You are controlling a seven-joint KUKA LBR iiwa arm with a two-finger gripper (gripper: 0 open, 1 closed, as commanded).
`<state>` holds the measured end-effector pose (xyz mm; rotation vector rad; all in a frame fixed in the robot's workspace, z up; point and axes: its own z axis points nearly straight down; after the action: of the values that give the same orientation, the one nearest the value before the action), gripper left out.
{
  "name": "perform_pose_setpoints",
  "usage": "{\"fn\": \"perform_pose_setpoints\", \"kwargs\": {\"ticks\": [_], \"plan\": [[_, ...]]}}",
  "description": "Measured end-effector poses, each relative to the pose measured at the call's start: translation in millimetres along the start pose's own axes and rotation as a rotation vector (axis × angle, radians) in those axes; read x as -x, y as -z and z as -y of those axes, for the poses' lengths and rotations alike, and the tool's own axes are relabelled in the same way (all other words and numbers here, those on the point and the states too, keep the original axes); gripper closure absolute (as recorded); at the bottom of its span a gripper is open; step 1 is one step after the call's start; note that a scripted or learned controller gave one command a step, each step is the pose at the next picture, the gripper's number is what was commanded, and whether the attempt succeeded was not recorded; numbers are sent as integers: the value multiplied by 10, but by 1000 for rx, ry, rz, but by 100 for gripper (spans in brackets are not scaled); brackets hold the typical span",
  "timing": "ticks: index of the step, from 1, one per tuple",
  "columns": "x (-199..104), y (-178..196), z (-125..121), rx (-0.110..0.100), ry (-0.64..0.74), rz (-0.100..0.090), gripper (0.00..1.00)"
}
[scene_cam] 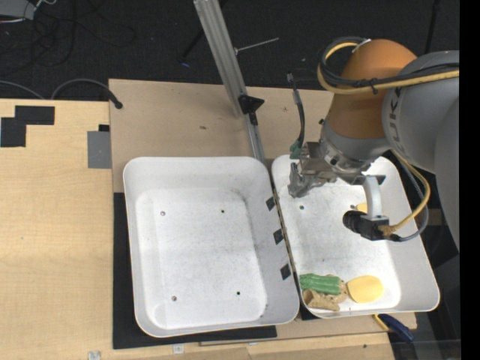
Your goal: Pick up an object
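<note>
Three small objects clustered in the near corner of the right bin (420,291), well below the gripper (298,180) in the frame: green object (321,283), elongated, lying flat; tan object (325,300) touching the green one's near side, against the bin's front rim; yellow disc (365,289) just right of both. Small yellow item (362,208) farther up the same bin, to the right of the gripper and partly hidden behind a black fitting (365,224) on the arm's cabling; identity not discernible.

Gripper low over the far-left part of the right bin, close to the divide between the bins. Fingers dark, small and overlapped by the wrist housing; opening not resolvable at this angle, possibly narrow. Nothing seen between them. Well apart from the cluster of objects.

Arm (420,111) entering from the right, grey, with orange band (375,70) directly above and right of the gripper. Yellow-and-black cables looped around the wrist.

Left bin (150,178) to the left of the gripper, white, shallow, with a few dark specks on its floor. Black clips (277,236) along the shared edge, just below the gripper.

Aluminium rail (221,51) slanting up and left from behind the gripper, across the brown board (172,118). Pale wooden bench surface (52,223) at far left.
</note>
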<state>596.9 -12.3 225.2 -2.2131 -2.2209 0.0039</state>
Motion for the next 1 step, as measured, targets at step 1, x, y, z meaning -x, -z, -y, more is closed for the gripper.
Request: {"fn": "perform_pose_setpoints", "kwargs": {"ticks": [1], "plan": [[-534,-81,-188,4,1,1,100]]}}
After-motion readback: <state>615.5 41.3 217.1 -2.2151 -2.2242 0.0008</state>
